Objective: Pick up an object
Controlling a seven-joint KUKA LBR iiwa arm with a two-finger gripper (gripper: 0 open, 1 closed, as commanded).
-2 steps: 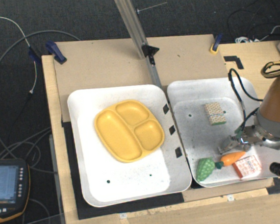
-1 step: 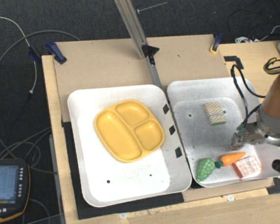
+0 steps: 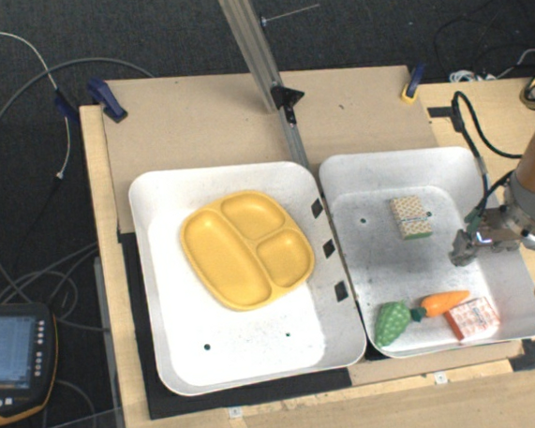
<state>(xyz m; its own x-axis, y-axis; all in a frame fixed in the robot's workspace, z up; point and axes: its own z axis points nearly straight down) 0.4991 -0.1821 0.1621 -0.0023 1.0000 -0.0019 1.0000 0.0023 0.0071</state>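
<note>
**Gripper over right bin, nothing held**

Grey two-finger gripper [image 3: 466, 248] sits above the right edge of the shallow white right bin [image 3: 376, 168]; can't tell finger state. Small speckled beige block [image 3: 411, 216] lies to its left, apart. Plush orange carrot with green top [image 3: 414, 315] touches the orange-red packet [image 3: 472, 317] at the near wall. Yellow three-compartment plastic plate [image 3: 246, 248] sits in the shallow white left bin [image 3: 162, 294]
</note>
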